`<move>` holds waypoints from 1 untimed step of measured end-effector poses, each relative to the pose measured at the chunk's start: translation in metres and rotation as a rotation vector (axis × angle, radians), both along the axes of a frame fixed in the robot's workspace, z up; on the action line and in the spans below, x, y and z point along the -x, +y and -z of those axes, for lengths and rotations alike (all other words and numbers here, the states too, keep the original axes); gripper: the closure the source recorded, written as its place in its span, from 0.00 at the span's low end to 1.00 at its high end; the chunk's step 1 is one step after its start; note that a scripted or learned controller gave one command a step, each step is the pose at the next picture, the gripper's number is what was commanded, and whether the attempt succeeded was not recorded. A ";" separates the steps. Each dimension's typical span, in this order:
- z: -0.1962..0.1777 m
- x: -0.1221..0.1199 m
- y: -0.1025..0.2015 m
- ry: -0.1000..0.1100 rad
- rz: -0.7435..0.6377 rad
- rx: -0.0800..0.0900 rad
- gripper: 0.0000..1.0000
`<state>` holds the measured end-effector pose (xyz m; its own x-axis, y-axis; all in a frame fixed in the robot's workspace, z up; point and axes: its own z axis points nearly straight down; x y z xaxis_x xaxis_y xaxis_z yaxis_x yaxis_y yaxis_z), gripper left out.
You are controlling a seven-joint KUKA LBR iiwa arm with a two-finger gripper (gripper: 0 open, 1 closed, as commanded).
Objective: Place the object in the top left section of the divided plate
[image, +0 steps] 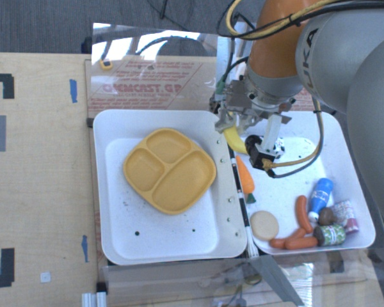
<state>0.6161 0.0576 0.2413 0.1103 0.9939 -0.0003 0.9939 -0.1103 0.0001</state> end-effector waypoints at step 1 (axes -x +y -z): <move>0.002 0.024 0.084 0.003 -0.235 0.000 1.00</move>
